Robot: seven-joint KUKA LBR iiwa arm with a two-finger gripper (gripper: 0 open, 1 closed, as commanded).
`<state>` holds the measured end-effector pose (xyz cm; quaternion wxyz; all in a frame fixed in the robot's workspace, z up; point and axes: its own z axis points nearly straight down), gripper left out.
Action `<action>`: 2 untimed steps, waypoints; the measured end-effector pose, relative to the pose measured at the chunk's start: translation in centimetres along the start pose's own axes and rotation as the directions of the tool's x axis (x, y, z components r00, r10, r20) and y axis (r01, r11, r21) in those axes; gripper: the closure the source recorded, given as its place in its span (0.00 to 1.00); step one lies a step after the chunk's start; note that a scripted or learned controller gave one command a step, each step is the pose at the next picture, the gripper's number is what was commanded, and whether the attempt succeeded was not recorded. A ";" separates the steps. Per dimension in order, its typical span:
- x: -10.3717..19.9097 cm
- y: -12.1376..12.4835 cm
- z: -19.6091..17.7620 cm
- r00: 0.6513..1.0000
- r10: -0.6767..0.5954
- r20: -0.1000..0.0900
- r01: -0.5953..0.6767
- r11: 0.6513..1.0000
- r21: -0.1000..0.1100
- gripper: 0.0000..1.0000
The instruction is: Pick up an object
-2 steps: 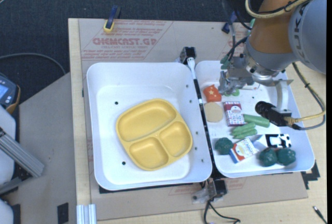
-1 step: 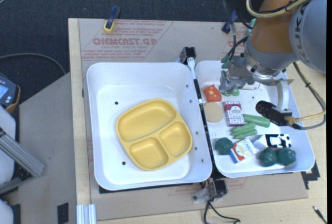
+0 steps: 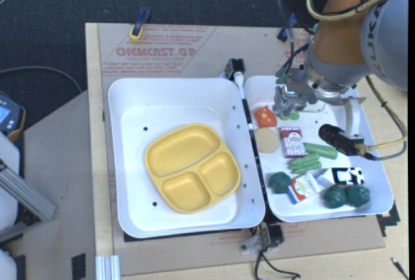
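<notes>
Fingers of the gripper (image 3: 287, 111) point down into the right bin (image 3: 379, 198), but whether they are parted or closed cannot be told. Just beside them lie a red piece (image 3: 265, 118) and a tan disc (image 3: 266, 140), with a small red box (image 3: 292, 141) near. A yellow tray (image 3: 192, 167) sits in the left bin (image 3: 126, 110).

A yellow three-compartment plastic tray (image 3: 192, 167) lies in the left shallow white bin (image 3: 130, 104), which rests on a brown cardboard sheet printed with red lettering (image 3: 155, 48), a blue-and-yellow clamp (image 3: 139, 24) gripping that sheet's far edge
</notes>
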<state>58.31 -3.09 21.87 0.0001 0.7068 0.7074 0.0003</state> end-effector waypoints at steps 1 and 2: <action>-1.0 -1.4 -0.2 1.000 0.002 0.000 -0.002 1.000 0.004 1.00; 0.4 -0.7 -1.6 1.000 -0.002 0.001 0.002 1.000 -0.003 1.00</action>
